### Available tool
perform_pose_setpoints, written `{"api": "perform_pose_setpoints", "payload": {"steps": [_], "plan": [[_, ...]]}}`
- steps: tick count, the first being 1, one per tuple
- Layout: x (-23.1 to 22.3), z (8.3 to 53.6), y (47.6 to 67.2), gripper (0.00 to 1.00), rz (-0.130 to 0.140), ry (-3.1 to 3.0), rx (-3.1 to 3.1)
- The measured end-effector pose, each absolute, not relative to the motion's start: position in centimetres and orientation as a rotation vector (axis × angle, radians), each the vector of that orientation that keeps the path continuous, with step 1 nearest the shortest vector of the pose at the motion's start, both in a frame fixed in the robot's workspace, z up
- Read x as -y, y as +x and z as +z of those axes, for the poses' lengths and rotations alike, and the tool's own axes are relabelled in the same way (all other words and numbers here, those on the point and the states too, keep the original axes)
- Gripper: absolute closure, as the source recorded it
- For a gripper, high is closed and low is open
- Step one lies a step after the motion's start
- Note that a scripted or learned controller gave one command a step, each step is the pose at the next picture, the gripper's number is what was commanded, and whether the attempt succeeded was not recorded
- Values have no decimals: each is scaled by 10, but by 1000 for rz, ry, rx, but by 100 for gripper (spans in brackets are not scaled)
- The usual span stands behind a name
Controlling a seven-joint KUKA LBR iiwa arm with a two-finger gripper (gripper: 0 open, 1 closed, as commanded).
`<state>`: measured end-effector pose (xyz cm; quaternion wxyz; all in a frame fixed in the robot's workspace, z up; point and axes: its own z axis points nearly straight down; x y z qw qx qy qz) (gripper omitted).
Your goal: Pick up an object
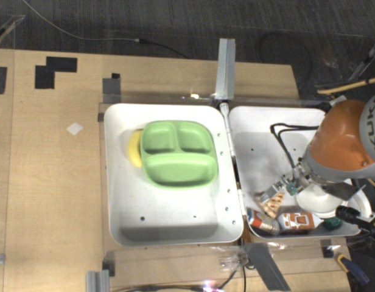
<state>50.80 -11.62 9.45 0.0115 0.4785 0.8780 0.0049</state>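
Right bin (254, 132), near edge: clutter (279, 215), namely a brown packet, a patterned item and small bits. Gripper (291, 184) low just above them; grip state cannot be told.
Advice: settle on one item clear of the wall, then lift straight up.
Left bin (123, 181): green tray (177, 152) over a yellow item (134, 149).

You see green tray (177, 152) over yellow object (134, 149), left bin (123, 212); arm (341, 140) above clutter (283, 215), right bin (254, 132).
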Motion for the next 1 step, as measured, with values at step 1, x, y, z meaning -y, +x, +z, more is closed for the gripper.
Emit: {"api": "perform_pose_setpoints", "payload": {"steps": [1], "plan": [[92,94,528,0,8,1210,-2872]]}}
